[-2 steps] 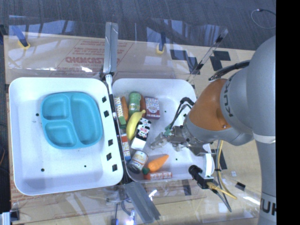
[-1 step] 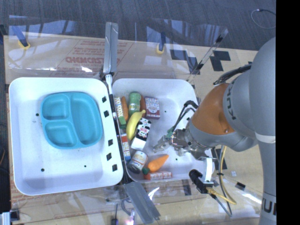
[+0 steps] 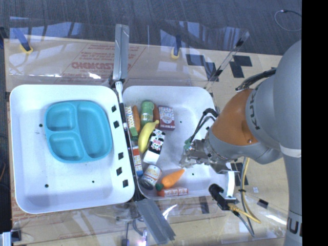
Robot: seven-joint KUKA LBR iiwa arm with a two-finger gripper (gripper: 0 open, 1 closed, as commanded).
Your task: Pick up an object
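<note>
My gripper point(image 3: 187, 155) hangs low over the bare floor of the right bin point(image 3: 192, 106), right of the pile of objects. Whether it is open or shut is not visible from here. An orange carrot point(image 3: 172, 177) lies just below and left of it. Further left are a yellow banana point(image 3: 145, 135), a black-and-white dice-patterned box point(image 3: 157, 140), a small can point(image 3: 150, 175), a green bottle point(image 3: 147, 110) and a red carton point(image 3: 166, 117). No object shows in the gripper.
The left bin point(image 3: 25, 188) holds a blue divided plate point(image 3: 78, 130). A red packet point(image 3: 172, 191) lies at the right bin's front rim. Slim items point(image 3: 135, 121) line the right bin's left wall. Cables trail at the lower right.
</note>
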